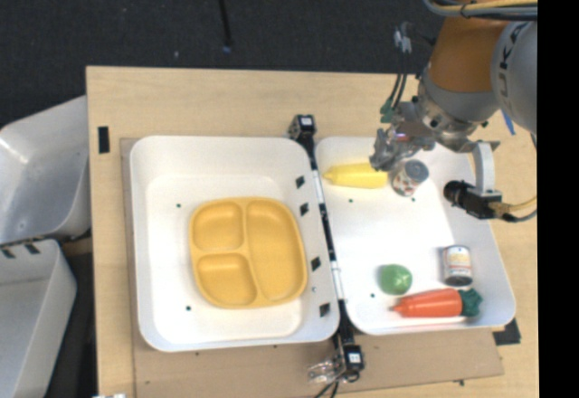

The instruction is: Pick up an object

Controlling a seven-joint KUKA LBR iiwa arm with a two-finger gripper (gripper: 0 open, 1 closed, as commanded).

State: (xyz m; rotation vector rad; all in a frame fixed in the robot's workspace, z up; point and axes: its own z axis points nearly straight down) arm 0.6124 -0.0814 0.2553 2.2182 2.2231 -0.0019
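Note:
My gripper (391, 156) hangs over the far part of the right bin (425, 224), just above the right end of a yellow banana-shaped toy (355, 175) that lies near the bin's far left corner. A small grey cylinder (412, 177) lies right beside the gripper, on its right. Nearer the front of the same bin sit a green ball (394, 278), a small tin can (458, 264) and an orange carrot toy with a green top (438, 303). Nothing is seen held in the gripper.
The left bin (163, 179) holds a yellow divided plate (246, 251). A raised rim with black clips (321, 215) separates the two bins. A black fitting with a cable (472, 197) sits at the right bin's right edge. The arm's orange and grey body (470, 34) looms over the far right.

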